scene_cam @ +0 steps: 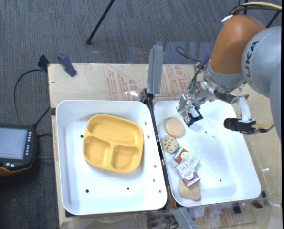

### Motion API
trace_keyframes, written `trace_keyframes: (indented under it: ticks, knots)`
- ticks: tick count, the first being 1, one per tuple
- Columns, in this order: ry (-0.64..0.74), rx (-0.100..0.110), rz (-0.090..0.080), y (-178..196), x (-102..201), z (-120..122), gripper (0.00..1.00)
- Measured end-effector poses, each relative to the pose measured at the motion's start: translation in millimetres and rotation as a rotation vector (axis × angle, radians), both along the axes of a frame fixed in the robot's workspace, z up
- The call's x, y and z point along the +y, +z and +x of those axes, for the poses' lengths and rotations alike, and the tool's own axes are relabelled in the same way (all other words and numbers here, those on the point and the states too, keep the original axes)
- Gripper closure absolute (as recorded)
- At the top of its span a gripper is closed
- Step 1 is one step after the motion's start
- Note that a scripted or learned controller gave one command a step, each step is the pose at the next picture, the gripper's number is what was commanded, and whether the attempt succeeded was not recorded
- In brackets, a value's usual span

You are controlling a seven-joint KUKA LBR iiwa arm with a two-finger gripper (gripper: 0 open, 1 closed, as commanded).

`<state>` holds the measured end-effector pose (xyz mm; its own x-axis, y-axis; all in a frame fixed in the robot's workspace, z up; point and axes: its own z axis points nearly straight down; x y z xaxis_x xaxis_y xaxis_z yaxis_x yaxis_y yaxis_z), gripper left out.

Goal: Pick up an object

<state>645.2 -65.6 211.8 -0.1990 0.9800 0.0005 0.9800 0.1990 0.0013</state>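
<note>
Four small food items lie along the right bin's [237, 185] left wall; nearest my hand [190, 112], whose state I cannot tell, the tan round biscuit [174, 127] looks light, rigid, flat—grip across its rim.

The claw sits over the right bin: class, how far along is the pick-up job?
Done: the claw has reached the right bin, just above the round tan cookie. In hand: nothing shows between its tips. Left: grasping and lifting one item; the cookie, the chocolate-chip cookie, the snack packet and the toast-shaped piece all lie on the bin floor.
</note>
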Motion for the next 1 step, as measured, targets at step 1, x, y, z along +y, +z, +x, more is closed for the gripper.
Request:
trace_keyframes:
  ticks: [1]
  knots:
    - [0.152,0.009,0.0,-68.2,-43.5,-2.8,1.0]
